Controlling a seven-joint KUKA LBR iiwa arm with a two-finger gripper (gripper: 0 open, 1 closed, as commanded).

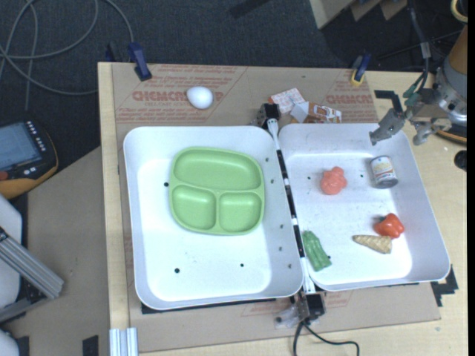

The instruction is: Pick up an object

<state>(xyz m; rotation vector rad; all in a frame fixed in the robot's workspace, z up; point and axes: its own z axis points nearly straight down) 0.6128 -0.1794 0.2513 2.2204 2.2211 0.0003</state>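
a: where's the gripper [407, 119]?

b: up at about two o'clock in the camera view, over the far right corner of the right bin [423, 199]. its fingers stand apart with nothing between them.

a: and what could it pick up?

b: five things lie in the right bin. a small tin can [383, 171] lies on its side just below the gripper, at five o'clock from it, near but not touching. at nine o'clock from the can there's a pinkish-red lumpy toy [333, 181]. lower down, a red pepper-like piece [390, 225] touches a tan wedge [372, 243] at its seven o'clock. a green vegetable toy [316, 250] lies by the bin's left wall, at about seven o'clock in the bin.

a: the left bin [148, 221]?

b: it holds a green divided plate [217, 190] with three compartments — sitting toward the bin's twelve o'clock side.

a: anything outside the bins?

b: a white egg-shaped object [199, 96] rests on the cardboard-covered bench [119, 95] at eleven o'clock, and some crumpled wrappers [300, 107] lie at twelve o'clock, just past where the two bins meet. two blue clamps [139, 60] grip the bench's far edge — one left, one right.
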